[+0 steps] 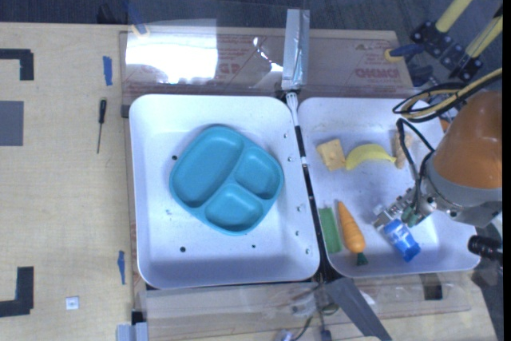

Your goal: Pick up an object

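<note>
The gripper [399, 221] hangs just above the blue can [402, 240] (finger state cannot be told); centre the can between the fingers before closing.

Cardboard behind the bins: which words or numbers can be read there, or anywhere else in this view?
Red print on the cardboard: too blurred and upside down to read.
Blue can by the gripper: no readable label.
Nothing else bears text.

Robot lab: plywood bench [56, 204] with black tape marks [20, 64], two white bins [152, 251], clear shield [207, 52], loose cables [423, 104], toy food [350, 226].
</note>
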Controlling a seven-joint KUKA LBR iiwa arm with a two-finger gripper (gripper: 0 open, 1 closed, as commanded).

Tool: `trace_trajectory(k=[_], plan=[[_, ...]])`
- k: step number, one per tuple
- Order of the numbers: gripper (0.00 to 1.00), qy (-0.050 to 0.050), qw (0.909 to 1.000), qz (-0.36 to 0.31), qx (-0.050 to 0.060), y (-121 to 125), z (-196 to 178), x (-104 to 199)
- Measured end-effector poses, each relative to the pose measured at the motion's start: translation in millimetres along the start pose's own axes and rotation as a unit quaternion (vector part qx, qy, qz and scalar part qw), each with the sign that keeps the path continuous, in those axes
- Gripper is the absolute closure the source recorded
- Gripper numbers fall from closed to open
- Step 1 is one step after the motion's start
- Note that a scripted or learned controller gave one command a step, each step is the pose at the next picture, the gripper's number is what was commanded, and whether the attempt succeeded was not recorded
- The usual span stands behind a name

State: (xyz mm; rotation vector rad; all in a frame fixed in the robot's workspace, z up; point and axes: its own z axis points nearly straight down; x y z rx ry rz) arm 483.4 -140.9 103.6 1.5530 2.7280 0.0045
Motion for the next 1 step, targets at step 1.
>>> trace_trajectory(k=[1], plan=[[1.0,-0.001,0.9849,0.173,-0.001,28.9,-118.5,51.8]])
